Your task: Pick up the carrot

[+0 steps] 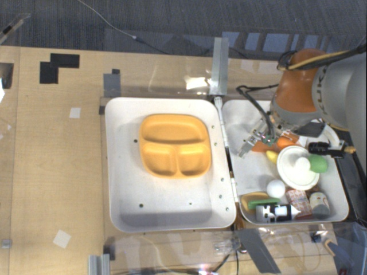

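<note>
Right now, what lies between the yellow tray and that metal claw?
In the camera view, bare white floor of the left bin, then the bins' adjoining rims, then bare floor of the right bin up to the gripper.

I'm scanning for anything readable and getting nothing. The small packet [297,200] near the front edge of the right bin [248,173] has a printed face, red and pale, but the print is too small and blurred for me to make out a word. The dark bottle [274,212] lying beside it along the front wall carries a light band that could be a label; I can't read it either. The black blocks [57,66] on the counter's [51,176] far left corner are plain shapes, no lettering.
</note>
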{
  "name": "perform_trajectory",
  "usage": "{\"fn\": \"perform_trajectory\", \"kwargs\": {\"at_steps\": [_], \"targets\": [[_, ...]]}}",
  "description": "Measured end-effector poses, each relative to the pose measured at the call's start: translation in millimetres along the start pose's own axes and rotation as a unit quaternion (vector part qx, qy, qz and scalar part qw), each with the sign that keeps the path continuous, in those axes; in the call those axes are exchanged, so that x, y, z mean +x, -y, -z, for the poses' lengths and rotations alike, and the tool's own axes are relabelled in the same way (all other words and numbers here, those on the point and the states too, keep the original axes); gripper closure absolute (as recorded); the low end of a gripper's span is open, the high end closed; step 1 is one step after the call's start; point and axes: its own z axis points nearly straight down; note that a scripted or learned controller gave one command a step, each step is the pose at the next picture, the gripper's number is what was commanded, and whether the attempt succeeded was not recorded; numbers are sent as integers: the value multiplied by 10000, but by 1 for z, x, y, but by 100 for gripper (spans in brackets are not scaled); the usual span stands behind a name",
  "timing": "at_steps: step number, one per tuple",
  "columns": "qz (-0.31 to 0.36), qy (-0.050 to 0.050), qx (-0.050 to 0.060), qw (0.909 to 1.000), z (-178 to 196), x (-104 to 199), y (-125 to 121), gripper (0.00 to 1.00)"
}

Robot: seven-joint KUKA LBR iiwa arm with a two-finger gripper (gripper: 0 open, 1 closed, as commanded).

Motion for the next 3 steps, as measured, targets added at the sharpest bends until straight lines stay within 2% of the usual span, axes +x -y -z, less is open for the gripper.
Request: {"fn": "perform_trajectory", "kwargs": {"at_steps": [1, 2, 3], "targets": [[-276, -9, 23, 9996, 20, -39, 54, 0], [-467, -17, 19, 9989, 3, -3, 42, 0], [664, 2, 7, 9978, -1, -33, 38, 0]]}}
